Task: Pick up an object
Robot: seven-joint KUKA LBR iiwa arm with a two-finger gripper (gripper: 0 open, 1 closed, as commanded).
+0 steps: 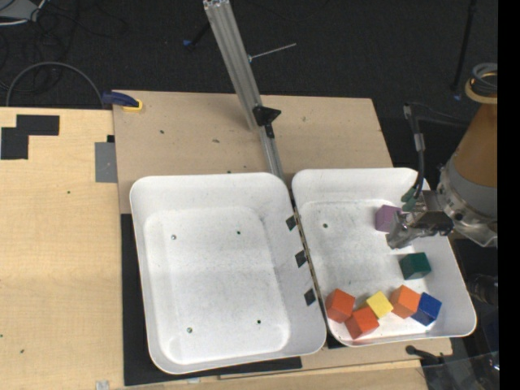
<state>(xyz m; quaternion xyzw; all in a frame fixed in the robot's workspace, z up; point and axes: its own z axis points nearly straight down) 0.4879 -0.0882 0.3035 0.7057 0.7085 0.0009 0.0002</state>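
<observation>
A pale wooden worktop (65, 218) is seen from above, carrying two shallow white bins side by side. The left bin (154, 193) is the broader of the two; the right bin (349, 181) lies touching it along a shared edge. A slanted metal rail (236, 63) rises from the worktop behind the bins.

The grey arm (475, 177), with its orange band, is seen reaching in over the right bin's right side. The claw (400, 232) is positioned low over the bin, just beside a purple block (387, 217), which lies at its upper left, seemingly touching it; whether the claw is wide or narrow cannot be told, and no block is seen between its fingers.

A dark green block (415, 265) rests just below the claw. Along the bin's near edge a cluster is gathered: two red-orange blocks (341, 305) (363, 321), a yellow block (379, 305), an orange block (405, 301) and a blue block (427, 309).
</observation>
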